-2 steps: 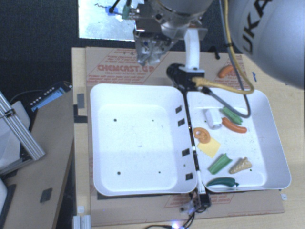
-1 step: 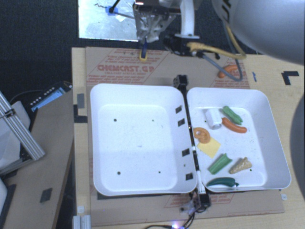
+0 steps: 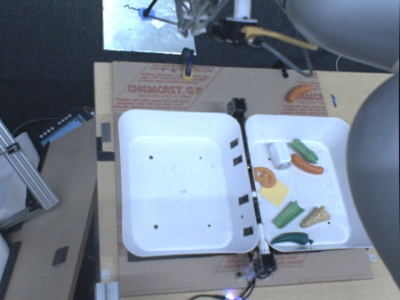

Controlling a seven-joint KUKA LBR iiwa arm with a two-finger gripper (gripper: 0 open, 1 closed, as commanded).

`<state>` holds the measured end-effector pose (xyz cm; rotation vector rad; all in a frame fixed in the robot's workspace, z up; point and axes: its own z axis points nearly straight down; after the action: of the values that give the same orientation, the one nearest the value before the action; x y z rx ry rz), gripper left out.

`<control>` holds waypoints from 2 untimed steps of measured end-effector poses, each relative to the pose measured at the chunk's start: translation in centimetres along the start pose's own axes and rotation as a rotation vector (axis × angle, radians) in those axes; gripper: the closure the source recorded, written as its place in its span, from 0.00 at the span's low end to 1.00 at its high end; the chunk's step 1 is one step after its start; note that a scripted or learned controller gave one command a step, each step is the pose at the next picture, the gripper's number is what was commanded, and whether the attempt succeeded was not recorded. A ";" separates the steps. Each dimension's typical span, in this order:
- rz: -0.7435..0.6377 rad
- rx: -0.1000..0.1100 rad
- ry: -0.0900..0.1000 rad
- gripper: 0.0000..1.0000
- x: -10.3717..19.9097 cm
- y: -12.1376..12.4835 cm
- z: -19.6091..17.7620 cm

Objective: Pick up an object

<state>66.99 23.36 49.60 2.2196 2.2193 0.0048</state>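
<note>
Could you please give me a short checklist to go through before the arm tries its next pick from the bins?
1. Objects to pick lie in the right bin: ok.
2. Gripper is free of any object: ok; it sits up beyond the bins.
3. Finger opening: cannot tell.
4. White cylinder and sausage lie apart: ok.
5. Pretzel separate from cheese slice: not ok, they touch.
6. Stray sausage lies outside the bins: not ok.

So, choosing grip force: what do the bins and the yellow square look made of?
Bins: apparently thin moulded plastic, smooth white, judging by rounded corners and a soft sheen. Yellow square: flat, matte, evenly coloured, likely a plastic or foam toy cheese slice; uncertain.
</note>
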 end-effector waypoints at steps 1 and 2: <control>-0.002 0.002 0.000 1.00 0.0 -0.2 0.5; -0.007 0.007 0.001 1.00 0.2 -8.4 3.6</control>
<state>58.63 23.54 46.00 2.2153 2.2310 -0.0014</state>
